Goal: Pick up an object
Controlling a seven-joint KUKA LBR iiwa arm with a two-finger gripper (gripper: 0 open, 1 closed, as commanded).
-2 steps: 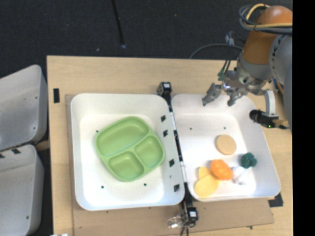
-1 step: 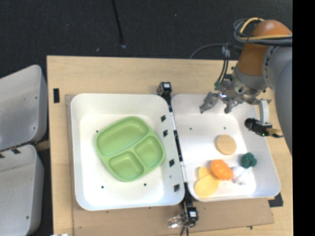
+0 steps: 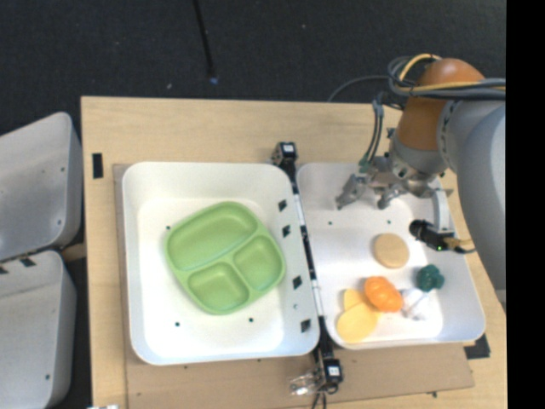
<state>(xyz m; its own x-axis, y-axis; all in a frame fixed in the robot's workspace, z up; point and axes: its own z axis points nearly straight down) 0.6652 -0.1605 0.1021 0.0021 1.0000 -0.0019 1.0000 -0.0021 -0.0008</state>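
Your gripper hovers released over the right bin's bare far end. The round tan disc, showing no long axis, lies nearer you, open floor on its left.

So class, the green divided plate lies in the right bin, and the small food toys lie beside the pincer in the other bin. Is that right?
Not quite. The camera view shows the green divided plate in the left bin, not the right. The small food toys do lie in the other bin, near the pincer.

Arm reaches in, fingers spread, holding nothing.
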